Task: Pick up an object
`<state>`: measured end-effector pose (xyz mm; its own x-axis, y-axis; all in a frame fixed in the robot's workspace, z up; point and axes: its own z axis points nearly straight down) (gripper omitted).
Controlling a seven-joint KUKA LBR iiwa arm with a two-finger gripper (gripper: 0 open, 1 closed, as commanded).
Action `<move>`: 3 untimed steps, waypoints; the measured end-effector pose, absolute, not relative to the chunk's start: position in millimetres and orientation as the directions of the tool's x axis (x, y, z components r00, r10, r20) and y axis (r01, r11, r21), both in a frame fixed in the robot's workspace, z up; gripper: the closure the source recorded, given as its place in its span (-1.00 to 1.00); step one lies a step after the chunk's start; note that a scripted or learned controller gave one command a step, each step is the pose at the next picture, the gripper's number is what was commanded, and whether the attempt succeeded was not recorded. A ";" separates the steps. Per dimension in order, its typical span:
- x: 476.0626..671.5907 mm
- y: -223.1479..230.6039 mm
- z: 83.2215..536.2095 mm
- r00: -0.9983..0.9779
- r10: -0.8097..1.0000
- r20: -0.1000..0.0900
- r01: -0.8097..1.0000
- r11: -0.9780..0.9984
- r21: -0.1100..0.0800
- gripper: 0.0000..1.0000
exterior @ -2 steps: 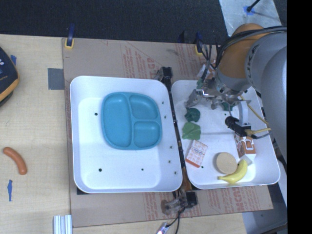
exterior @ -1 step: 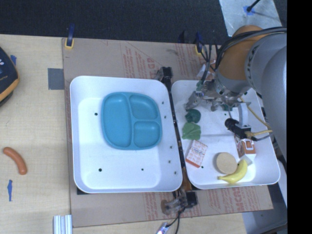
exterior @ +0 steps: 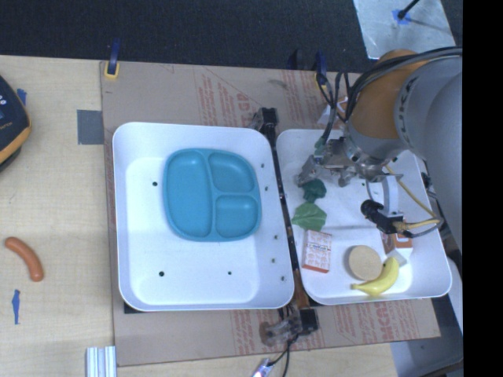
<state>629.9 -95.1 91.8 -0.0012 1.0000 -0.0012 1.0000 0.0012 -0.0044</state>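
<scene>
My gripper [exterior: 313, 173] hangs low over the far left part of the right bin [exterior: 424, 285]. It is directly above a small dark green object [exterior: 317, 188], touching or nearly touching it. A lighter green leaf-like piece [exterior: 309, 216] lies just nearer. Nearer still is a red and white packet [exterior: 317, 251], and to its right a tan round disc [exterior: 364, 262] and a yellow banana [exterior: 379, 279]. The arm's wrist hides the far right of this bin.
The left bin [exterior: 141, 281] holds a blue divided plate [exterior: 212, 193]. On the bench at the far left lie a sausage [exterior: 25, 258] and a black and yellow device [exterior: 9, 124]. Cables and a black fitting [exterior: 381, 214] hang by the wrist.
</scene>
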 end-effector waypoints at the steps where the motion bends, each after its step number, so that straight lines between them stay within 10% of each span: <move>1: 630.0 -96.1 102.4 -0.001 1.000 -0.002 1.000 0.001 -0.006 1.00; 2: 630.0 -96.0 102.3 -0.001 1.000 -0.002 1.000 0.001 -0.006 -1.00; 3: 597.8 -106.1 91.4 -0.004 1.000 -0.001 1.000 0.004 -0.004 -1.00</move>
<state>597.8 -106.1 91.4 -0.0040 1.0000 -0.0012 1.0000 0.0040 -0.0044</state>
